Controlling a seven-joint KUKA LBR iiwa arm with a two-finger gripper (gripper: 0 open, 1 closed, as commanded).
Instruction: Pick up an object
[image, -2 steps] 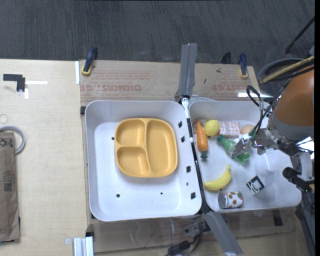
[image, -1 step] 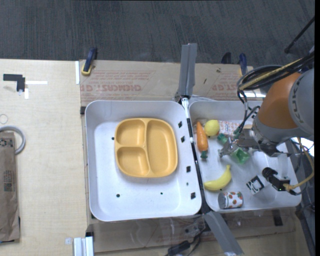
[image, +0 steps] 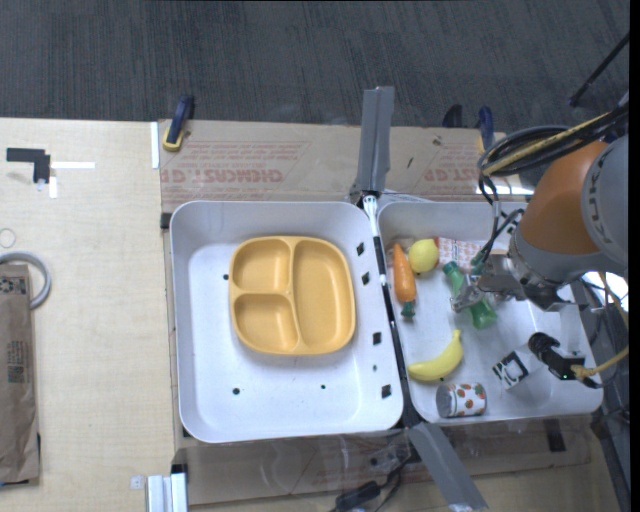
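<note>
Two bins; right bin holds carrot, lemon, banana, can. Gripper sits over green bottle at bin's 12 o'clock; its grip cannot be told. Step: descent onto bottle. Next: close, lift straight.

Plate in left bin; banana in right.

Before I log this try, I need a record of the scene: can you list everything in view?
bins: two, white, side by side on bench
divided plate: one, yellow, left bin
carrot: one, orange, right bin, near divider
lemon: one, yellow, right bin, far end
banana: one, yellow, right bin, near end
can: one, white and red, right bin, front edge
green object: one, beneath the tool
arm: one, grey and orange, right
tool: over right bin
</note>
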